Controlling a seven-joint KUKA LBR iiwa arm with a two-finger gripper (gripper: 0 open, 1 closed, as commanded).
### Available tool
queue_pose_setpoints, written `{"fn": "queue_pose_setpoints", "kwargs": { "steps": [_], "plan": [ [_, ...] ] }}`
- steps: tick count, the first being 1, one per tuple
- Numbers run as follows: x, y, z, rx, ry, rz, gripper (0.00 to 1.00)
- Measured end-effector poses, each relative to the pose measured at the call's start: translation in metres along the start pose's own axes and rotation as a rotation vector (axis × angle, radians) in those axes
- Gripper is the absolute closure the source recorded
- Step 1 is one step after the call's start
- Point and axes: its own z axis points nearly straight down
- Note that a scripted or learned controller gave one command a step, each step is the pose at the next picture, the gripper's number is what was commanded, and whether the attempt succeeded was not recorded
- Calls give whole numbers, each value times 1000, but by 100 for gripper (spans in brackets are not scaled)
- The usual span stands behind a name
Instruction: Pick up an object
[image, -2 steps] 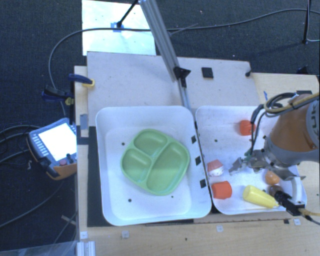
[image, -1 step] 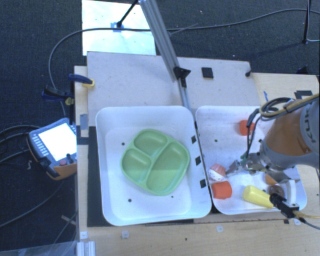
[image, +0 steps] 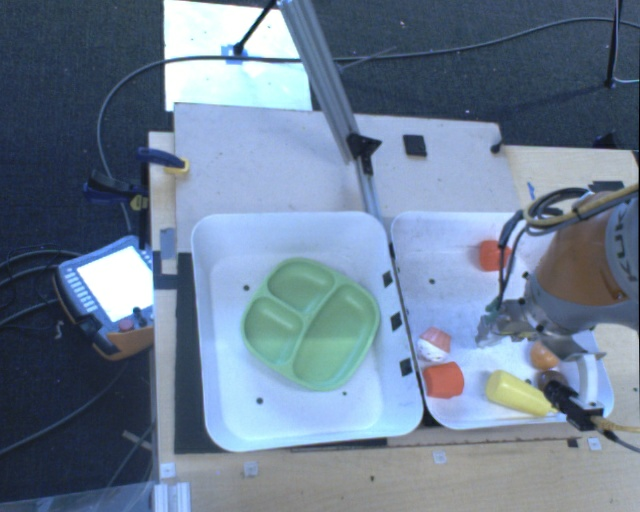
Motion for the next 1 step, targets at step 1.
{"fn": "queue_pose_setpoints", "kwargs": {
  "steps": [1],
  "plan": [
    [0, -3, -62, 7, 4, -4, 100]
  ]
}}
